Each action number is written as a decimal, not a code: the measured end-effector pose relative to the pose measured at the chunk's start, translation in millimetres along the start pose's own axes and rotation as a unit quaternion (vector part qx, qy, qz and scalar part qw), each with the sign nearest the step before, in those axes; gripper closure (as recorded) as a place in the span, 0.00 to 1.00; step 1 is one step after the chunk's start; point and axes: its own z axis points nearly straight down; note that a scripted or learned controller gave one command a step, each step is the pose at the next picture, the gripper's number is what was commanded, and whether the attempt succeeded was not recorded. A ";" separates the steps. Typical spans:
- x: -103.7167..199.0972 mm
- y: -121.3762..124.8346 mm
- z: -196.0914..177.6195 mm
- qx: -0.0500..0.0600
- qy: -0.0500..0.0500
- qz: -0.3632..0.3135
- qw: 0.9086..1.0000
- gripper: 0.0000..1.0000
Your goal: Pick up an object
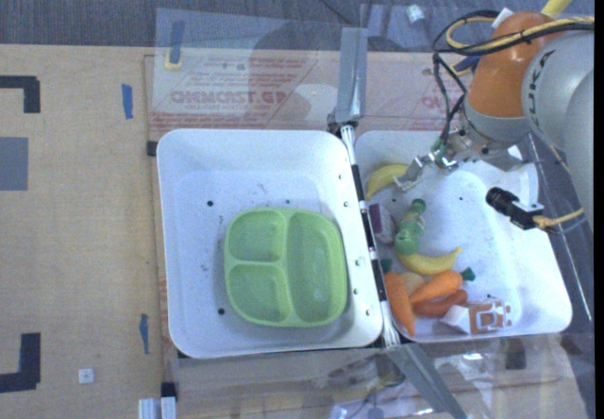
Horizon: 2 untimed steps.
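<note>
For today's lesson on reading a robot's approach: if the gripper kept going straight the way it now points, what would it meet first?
The gripper points down and left into the right bin. The first thing in line is probably the yellow banana at the bin's upper left; depth is unclear from this slanted view.

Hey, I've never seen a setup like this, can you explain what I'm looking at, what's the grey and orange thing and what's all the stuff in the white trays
The one camera looks down at a slant on a bench with two white bins. The grey and orange thing is a robot arm reaching in from the right. Its gripper hangs over the right bin; nothing shows between its fingers. That bin holds toy food: a banana by the gripper, a green bottle, another banana, carrots and a small carton. The left bin holds a green divided plate.
</note>
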 end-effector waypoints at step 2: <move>39.4 -79.4 -36.7 -0.001 0.003 -0.022 1.000 0.00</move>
